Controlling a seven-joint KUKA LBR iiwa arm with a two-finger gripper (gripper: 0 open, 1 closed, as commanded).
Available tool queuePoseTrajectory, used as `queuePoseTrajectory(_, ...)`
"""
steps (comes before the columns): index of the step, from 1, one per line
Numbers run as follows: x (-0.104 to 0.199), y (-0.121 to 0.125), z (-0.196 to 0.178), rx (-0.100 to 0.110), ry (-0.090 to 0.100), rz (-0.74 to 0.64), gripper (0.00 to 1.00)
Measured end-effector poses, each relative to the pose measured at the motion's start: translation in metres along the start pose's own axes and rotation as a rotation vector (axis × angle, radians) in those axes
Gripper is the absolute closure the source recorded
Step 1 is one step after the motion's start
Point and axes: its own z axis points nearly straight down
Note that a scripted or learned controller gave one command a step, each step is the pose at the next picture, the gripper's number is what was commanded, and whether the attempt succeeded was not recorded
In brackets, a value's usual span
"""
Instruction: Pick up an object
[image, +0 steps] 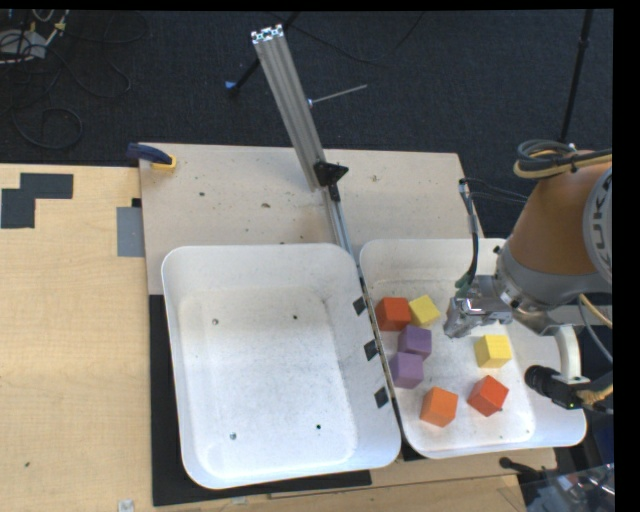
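While arm (560, 240) blocks right bin's (440, 262) far right side, gripper (468, 318) is pretty hard to read, can't tell its state. It hangs over bin floor between yellow cube (424, 309) and second yellow cube (493, 349). Red cube (393, 312), two purple cubes (415, 341), orange cube (439, 406), another red cube (488, 395) sit nearby. Left bin (190, 300) on bench (230, 200), dark carpet (420, 60) behind.

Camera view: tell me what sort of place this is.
Probably a robotics lab set up for grasping trials. A robot arm reaches over two white bins on a bench, one holding coloured blocks; an aluminium rail and loose cables lie on dark carpet behind.
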Motion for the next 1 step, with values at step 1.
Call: queuePoseTrajectory(1,-0.0037,0.0021,-0.0634,-0.002,-0.001,0.002,1.00)
